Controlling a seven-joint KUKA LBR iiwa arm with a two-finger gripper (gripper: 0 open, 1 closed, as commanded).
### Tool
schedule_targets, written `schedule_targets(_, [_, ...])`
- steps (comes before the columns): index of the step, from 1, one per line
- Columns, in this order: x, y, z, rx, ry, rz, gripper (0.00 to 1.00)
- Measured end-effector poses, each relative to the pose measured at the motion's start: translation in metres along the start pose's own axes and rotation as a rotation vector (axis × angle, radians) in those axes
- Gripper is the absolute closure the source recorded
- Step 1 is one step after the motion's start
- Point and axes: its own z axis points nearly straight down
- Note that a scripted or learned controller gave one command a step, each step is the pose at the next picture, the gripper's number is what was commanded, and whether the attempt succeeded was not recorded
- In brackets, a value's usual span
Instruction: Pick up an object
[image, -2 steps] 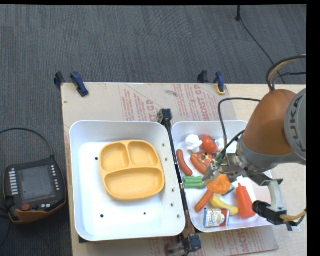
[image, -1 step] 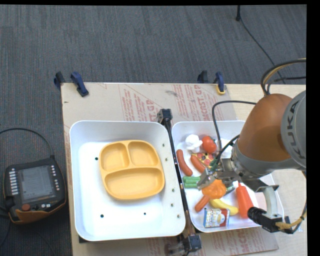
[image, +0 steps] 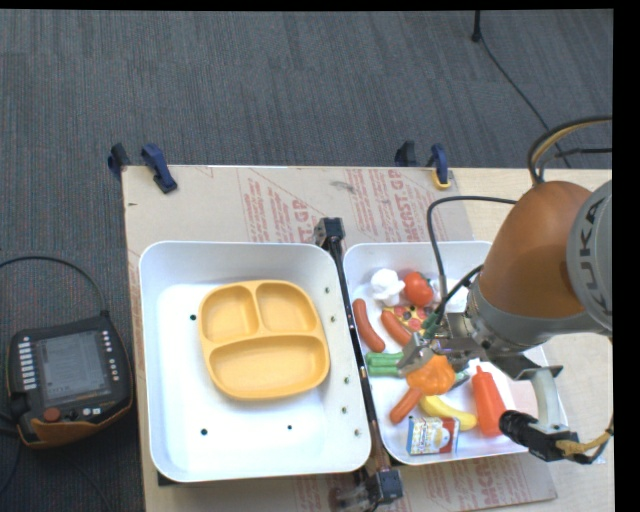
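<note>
The right bin holds several toy foods. Among them are a white garlic bulb, a red tomato, a brown sausage, an orange pepper, a carrot, a banana, a red bottle and a small carton. My gripper hangs low over the middle of this bin, right above the orange pepper and beside a green piece. The arm's body hides the bin's right part. I see nothing lifted off the bin floor.
The left bin carries a yellow divided plate. A black divider clamp sits between the bins at the back. Blue clamps grip the board's far edge. A pendant lies on the floor at left.
</note>
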Motion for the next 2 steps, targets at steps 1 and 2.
schedule_targets(1, [0.034,-0.001,0.033,-0.001,-0.002,0.001,1.00])
schedule_targets(2, [0.104,0.072,0.033,-0.002,-0.002,-0.002,1.00])
